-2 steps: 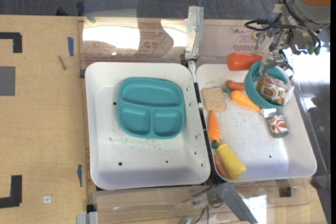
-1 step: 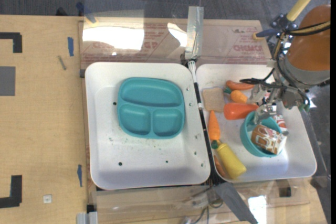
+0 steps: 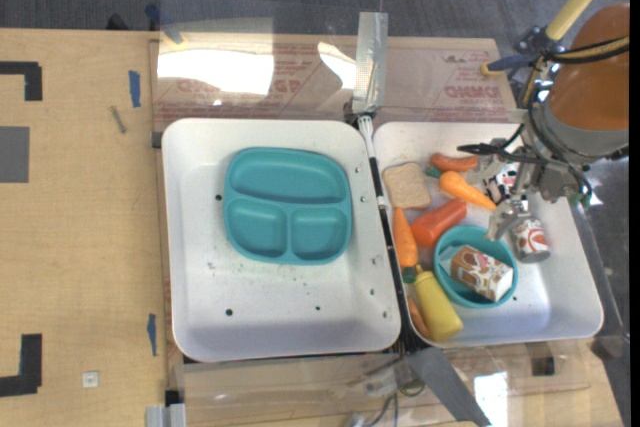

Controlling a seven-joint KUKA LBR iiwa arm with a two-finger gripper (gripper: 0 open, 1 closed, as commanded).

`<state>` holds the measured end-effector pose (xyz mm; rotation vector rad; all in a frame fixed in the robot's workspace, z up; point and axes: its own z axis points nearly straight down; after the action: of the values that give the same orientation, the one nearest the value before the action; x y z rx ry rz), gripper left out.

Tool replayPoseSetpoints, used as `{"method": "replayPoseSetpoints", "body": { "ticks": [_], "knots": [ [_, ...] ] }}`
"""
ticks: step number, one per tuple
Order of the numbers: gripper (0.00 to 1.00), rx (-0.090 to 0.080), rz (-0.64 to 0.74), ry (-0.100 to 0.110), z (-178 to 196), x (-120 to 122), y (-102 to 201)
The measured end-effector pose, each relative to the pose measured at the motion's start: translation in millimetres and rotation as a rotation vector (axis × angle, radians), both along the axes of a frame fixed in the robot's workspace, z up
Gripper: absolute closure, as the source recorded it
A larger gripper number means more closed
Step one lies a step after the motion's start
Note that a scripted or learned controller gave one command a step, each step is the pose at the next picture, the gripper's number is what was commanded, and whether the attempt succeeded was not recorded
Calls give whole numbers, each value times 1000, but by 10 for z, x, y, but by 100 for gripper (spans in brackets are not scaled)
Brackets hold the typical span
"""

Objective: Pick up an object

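Arm (image 3: pixel 585 85): over the right bin's (image 3: pixel 575 310) far right corner.
Jaws: cannot tell whether released or clenched.
Left bin (image 3: pixel 190 305): teal tray (image 3: pixel 288 205).
Right bin: carrots (image 3: pixel 465 187), bowl (image 3: pixel 455 280).

Tabletop (image 3: pixel 70 245): matt, pale wood-look board. Both bins, left (image 3: pixel 190 315) and right (image 3: pixel 570 310): smooth white plastic, faintly glossy, the left speckled with dark marks. Teal divided tray (image 3: pixel 288 205): smooth matt plastic. Toy carrot (image 3: pixel 466 187) and yellow bottle (image 3: pixel 436 303): glossy plastic. Small carton (image 3: pixel 481 273): printed paper look. Rear panels (image 3: pixel 215 65): clear glossy sheet, glare-struck.
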<state>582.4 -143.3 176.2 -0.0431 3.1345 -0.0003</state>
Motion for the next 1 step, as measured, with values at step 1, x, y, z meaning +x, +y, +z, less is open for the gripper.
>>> {"method": "replayPoseSetpoints", "body": {
  "ticks": [1],
  "knots": [
    [0,-1,-6,-9,-768,168,349]
  ]
}}
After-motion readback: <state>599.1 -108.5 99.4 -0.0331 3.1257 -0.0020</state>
